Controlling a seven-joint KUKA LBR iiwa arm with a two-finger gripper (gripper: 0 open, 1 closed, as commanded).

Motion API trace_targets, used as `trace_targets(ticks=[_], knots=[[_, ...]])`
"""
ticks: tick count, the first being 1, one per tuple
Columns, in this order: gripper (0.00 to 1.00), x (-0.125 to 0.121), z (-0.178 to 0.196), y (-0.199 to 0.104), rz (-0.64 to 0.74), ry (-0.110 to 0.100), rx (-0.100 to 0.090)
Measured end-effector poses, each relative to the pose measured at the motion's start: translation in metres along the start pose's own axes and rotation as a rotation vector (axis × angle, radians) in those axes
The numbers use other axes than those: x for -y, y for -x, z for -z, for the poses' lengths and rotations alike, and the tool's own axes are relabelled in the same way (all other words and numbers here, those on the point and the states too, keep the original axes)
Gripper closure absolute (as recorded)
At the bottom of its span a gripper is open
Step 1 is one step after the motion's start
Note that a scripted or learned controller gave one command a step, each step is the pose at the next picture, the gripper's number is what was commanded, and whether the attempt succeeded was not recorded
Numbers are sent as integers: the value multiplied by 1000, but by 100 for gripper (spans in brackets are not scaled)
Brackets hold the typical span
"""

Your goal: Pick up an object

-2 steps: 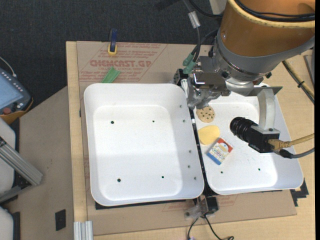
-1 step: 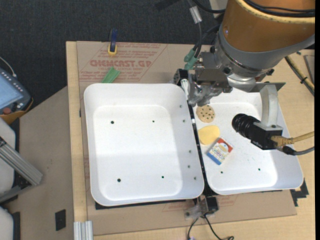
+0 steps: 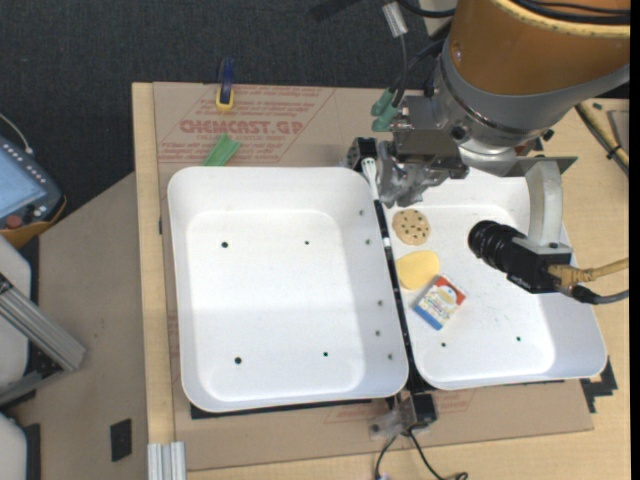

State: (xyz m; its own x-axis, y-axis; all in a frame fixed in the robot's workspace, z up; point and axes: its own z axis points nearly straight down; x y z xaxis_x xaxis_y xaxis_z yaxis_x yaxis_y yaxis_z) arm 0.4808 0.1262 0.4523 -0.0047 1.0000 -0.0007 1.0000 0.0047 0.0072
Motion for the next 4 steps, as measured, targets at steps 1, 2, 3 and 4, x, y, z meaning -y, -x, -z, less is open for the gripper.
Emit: trace_targets(ticks=[1,2,3,4], knots=[[100,2,-44,-39,-1,-14,1],[100,1,-27,-53,-3,-4,-2],[100,-13,-24,-67,-3,-4,-1],[100,1,31,-15,-9,0,-2]])
